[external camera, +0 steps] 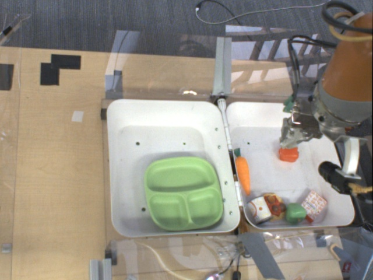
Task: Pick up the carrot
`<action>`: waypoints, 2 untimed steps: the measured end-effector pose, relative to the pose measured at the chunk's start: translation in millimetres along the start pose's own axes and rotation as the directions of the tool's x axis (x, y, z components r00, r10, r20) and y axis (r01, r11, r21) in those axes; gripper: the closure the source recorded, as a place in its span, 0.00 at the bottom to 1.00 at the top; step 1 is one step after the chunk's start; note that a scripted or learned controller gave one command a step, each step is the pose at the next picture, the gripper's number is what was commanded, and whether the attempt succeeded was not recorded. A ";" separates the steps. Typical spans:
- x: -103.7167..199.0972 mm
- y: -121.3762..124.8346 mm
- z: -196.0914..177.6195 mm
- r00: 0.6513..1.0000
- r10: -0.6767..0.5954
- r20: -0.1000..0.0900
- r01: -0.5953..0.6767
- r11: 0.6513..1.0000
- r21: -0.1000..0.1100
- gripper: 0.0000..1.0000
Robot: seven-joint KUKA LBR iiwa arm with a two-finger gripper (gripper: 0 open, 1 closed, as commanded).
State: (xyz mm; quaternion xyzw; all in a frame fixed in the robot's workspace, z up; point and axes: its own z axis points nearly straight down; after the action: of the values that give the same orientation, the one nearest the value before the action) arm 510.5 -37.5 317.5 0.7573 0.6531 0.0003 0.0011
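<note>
Right bin holds carrot against its left wall.

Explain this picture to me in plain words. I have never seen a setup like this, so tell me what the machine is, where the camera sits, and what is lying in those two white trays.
The camera hangs above a bench and looks down at a slant. The grey and orange machine on the right is a robot arm. Its grasping part hangs just above a small orange-red item in the right bin; I cannot tell how its jaws stand. The carrot it should pick up lies untouched along that bin's left wall. Near the front edge sit a small can, a green item and a red-and-white patterned block. The left bin holds a green divided plate.
</note>
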 end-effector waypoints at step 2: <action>30.6 -0.8 108.7 1.000 0.032 0.000 -0.032 0.999 0.007 0.00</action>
State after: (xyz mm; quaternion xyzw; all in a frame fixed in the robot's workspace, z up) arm 514.4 -7.3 208.8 0.7675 0.6411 -0.0021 -0.0014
